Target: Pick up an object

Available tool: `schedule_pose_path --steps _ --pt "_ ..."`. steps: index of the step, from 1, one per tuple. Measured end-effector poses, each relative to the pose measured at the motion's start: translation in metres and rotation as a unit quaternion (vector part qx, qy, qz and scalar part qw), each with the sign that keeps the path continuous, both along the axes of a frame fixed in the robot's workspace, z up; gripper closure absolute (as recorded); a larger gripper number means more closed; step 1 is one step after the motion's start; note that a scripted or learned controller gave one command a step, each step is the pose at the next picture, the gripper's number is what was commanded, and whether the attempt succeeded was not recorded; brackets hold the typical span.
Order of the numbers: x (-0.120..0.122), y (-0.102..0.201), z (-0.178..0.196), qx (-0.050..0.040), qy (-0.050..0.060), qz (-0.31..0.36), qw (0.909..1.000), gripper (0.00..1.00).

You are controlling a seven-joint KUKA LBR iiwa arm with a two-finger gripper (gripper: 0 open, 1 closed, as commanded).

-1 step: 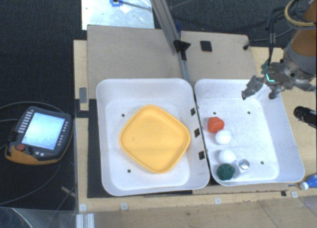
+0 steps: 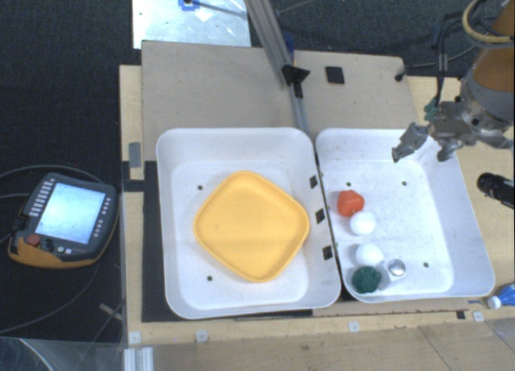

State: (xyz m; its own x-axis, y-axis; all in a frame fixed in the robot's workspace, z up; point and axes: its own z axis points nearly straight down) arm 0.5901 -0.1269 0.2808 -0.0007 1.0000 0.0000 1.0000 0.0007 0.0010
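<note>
Camera view: the gripper [image 2: 426, 146] hangs over the far right corner of the right bin [image 2: 459, 224], its two fingers spread apart with nothing between them. The objects sit in a loose line along the bin's near left side: an orange ball [image 2: 350, 203], two white balls [image 2: 362, 224], a green ball [image 2: 367, 278] and a small metal piece [image 2: 396, 267]. The orange ball lies nearest, down and to the left of the gripper, so I judge it the likeliest pick.

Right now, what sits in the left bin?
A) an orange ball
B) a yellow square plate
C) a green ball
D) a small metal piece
B: the yellow plate lies alone in the left bin; the balls and metal piece are in the right bin.
</note>
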Motion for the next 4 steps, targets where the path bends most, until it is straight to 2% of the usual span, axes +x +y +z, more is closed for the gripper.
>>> schedule_pose_path --steps 1,3,4 --pt "0.003 -0.002 -0.042 0.0001 0.002 0.000 1.0000 0.00" --pt "-0.010 0.002 -0.143 0.0002 0.002 0.000 1.0000 0.00" --pt "-0.009 0.001 -0.130 -0.0001 -0.001 0.000 1.0000 1.00"
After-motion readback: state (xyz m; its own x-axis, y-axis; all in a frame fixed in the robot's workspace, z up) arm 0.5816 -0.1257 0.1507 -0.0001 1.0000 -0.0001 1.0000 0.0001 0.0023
